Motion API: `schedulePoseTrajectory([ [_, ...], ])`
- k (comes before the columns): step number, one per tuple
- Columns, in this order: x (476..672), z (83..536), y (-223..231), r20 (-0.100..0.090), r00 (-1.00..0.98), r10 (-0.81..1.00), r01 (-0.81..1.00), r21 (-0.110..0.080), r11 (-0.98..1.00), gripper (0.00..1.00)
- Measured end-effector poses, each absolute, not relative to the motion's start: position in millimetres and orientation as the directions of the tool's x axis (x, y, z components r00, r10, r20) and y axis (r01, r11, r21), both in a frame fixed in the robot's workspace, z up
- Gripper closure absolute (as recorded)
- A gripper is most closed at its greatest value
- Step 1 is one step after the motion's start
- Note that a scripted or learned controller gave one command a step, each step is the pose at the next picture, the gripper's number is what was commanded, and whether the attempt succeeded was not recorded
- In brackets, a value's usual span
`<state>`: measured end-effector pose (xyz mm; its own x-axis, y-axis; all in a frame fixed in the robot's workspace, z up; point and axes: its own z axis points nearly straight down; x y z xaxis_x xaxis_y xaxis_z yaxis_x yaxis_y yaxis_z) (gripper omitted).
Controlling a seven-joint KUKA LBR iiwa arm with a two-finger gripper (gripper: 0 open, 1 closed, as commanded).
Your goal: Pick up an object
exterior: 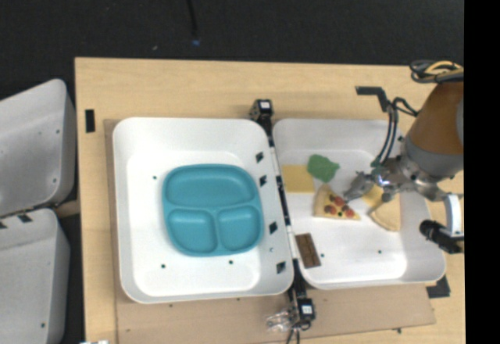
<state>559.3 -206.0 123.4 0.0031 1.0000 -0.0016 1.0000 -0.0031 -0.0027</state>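
Several toys crowd the gripper (366, 184) in the right bin (351, 272): pizza slice (337, 206), green piece (323, 167); finger state unclear.

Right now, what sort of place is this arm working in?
Probably a lab pick-and-place bench, not a kitchen: two white bins clipped side by side on a wooden board, toy food such as a pizza slice, and a teal tray in the left bin.
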Motion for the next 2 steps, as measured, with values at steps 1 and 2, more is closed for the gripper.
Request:
schedulePoseTrajectory([
  [1,561.1,103.2,-207.8,-0.002,0.007,1.000,1.000,0.004,-0.007,0.00],
  [2,563.7,116.7,-208.0,-0.002,0.010,1.000,1.000,0.013,-0.010,1.00],
])
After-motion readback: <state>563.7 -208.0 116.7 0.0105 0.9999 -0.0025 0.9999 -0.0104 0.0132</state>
